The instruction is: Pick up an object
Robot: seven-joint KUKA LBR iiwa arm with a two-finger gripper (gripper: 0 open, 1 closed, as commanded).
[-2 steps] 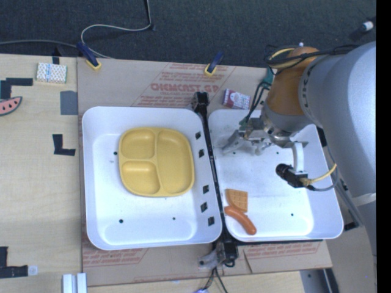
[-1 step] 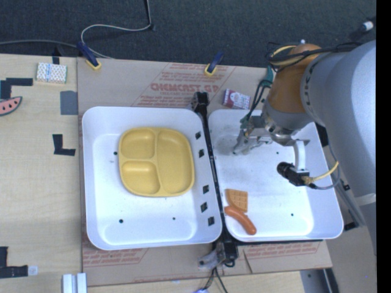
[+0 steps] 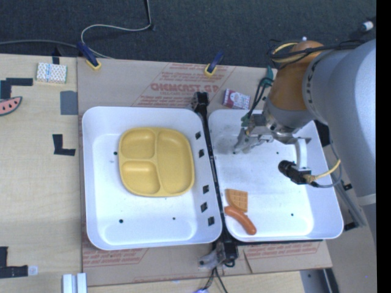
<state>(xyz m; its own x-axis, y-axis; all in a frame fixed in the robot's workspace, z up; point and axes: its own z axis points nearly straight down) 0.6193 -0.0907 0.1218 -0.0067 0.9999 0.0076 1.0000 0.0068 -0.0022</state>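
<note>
My gripper hangs low over the back half of the right bin, its fingers pointing down at the bin's bare white floor. Nothing shows between them. An orange waffle-like piece and an orange hot dog lie near the front left of the same bin, well in front of the gripper. A yellow divided plate rests in the middle of the left bin.
A small red and white packet lies on the cardboard behind the right bin. A black divider with clips runs between the bins. Blue and yellow clamps hold the cardboard's back edge. The grey arm fills the right side.
</note>
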